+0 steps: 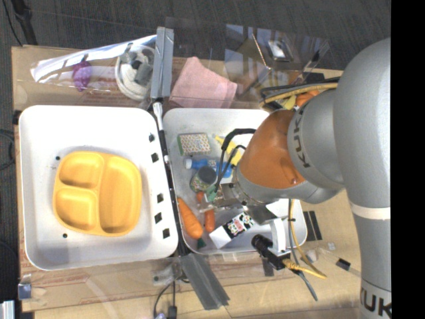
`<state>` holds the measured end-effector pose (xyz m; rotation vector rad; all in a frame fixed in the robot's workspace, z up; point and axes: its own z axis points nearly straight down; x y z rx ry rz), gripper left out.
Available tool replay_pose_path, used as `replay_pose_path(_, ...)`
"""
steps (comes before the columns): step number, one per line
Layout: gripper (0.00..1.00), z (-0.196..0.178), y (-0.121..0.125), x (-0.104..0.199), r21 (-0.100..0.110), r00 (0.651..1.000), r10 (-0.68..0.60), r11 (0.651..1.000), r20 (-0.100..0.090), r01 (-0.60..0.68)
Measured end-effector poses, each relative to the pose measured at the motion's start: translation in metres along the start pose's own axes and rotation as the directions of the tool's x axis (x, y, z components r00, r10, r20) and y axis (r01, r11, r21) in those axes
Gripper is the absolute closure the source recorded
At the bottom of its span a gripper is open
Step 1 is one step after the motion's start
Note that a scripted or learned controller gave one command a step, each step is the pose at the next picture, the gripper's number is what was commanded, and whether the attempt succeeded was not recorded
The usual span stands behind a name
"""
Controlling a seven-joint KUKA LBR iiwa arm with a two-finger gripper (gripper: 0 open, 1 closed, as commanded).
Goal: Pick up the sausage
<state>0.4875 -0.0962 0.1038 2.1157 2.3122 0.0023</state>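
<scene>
Grey KUKA arm with orange wrist band [265, 161] is in over the right shallow white bin [199, 121], wrist bulk covering most of that bin's right half. Two-finger gripper [211, 195] sits low among the clutter in mid-bin. Its tip is buried in dark hardware and cabling, so I can't tell how wide it is or whether it has anything.

Relative to the gripper, in view terms:
- Short red-brown sausage [209, 219]: just below the gripper, lying in the bin near the front wall. Whether it touches the gripper, can't tell.
- Orange tapered carrot [190, 219]: just left of the sausage, alongside it, below-left of the gripper and close to the bin's left wall.
- White box with black-and-white print [234, 226]: below-right of the gripper, just beside the sausage on its other side, tilted.
- Small blue item [199, 163]: just above the gripper; too small to identify.
- Pale green grid-patterned pad [194, 143]: further above, near the bin's back-left corner.
- Yellow and black cables [232, 153]: above-right, running along the wrist.

Well left of the gripper: left shallow white bin [26, 178] holding a yellow three-compartment plastic plate [99, 193].

Well above the gripper, outside the bins: pink folded cloth [202, 84] and a clear plastic bag [99, 68] on the bench.
</scene>
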Motion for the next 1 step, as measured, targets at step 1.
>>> replay_pose_path(1,1.00,-0.1349,0.0086,0.0206,0.008,0.990,0.141,0.990,-0.004,-0.140)
